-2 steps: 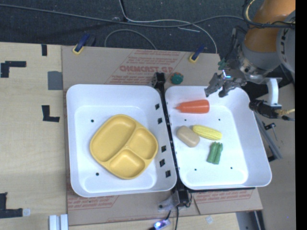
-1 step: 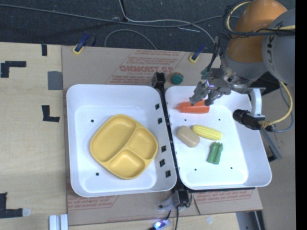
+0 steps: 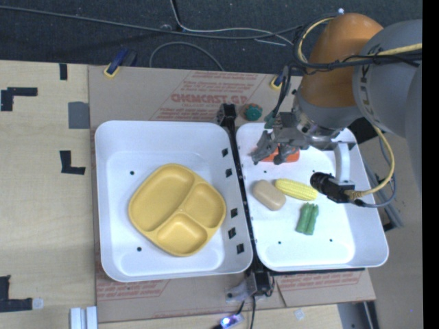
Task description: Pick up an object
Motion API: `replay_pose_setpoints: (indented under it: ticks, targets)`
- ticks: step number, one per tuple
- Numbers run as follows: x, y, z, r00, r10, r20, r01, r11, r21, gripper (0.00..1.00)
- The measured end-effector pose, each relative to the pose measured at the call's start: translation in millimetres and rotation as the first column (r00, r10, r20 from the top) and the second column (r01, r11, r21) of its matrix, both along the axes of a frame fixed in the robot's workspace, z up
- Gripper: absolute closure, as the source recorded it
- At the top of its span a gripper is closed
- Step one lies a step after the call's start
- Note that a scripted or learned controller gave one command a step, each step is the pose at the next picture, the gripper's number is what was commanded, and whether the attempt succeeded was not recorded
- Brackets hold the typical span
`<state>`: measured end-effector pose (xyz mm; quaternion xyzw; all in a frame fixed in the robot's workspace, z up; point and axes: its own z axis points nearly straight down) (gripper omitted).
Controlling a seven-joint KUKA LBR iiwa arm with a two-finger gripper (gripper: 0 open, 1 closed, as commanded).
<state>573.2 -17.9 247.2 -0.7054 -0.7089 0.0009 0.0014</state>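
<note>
In the right bin (image 3: pixel 357 249) lie a tan oval block (image 3: pixel 269 195), a yellow corn cob (image 3: pixel 296 189) and a green vegetable piece (image 3: pixel 307 218). An orange-red object (image 3: pixel 288 156) lies at the bin's far side, partly hidden under the gripper. My gripper (image 3: pixel 267 149) hangs low over that far side, right at the orange-red object and just above the tan block. I cannot make out how its fingers stand or whether anything is between them.
The left bin (image 3: pixel 113 184) holds a yellow divided plate (image 3: pixel 177 209). A small teal object (image 3: pixel 254 112) sits on the cardboard behind the bins. The arm's orange band (image 3: pixel 339 53) and cables loom over the right bin's far right corner.
</note>
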Motion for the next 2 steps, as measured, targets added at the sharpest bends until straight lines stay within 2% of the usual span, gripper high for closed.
replay_pose_setpoints:
  ticks: [2]
  targets:
    - [-29, 105, 6, 1.000, 0.002, 0.000, -0.002, 1.000, 0.001, 1.00]
